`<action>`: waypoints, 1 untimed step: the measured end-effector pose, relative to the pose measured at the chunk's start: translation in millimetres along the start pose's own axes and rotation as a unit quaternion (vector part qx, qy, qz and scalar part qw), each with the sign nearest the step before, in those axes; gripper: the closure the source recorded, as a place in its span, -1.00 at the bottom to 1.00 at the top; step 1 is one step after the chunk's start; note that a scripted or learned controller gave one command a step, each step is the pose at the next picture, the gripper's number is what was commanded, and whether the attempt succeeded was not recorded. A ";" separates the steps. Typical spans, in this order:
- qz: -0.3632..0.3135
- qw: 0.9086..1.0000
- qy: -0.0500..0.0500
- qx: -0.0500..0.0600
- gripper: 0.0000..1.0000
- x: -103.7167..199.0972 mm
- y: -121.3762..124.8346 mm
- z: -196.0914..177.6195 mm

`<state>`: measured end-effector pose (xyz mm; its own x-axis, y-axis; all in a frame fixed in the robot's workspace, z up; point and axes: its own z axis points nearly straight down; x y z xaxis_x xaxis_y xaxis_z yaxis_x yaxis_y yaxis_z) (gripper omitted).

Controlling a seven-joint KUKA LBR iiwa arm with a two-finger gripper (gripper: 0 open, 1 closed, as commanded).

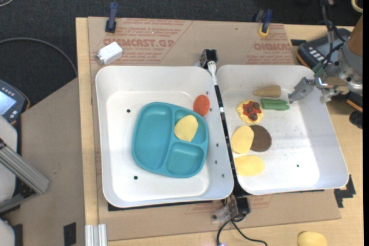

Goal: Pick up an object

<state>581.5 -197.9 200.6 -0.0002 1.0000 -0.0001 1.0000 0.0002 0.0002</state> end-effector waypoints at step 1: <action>-0.004 1.000 0.003 0.005 -1.00 104.2 -30.9 58.1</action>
<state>550.6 -93.7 142.5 -0.0087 0.9999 0.0068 0.9999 0.0088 -0.0096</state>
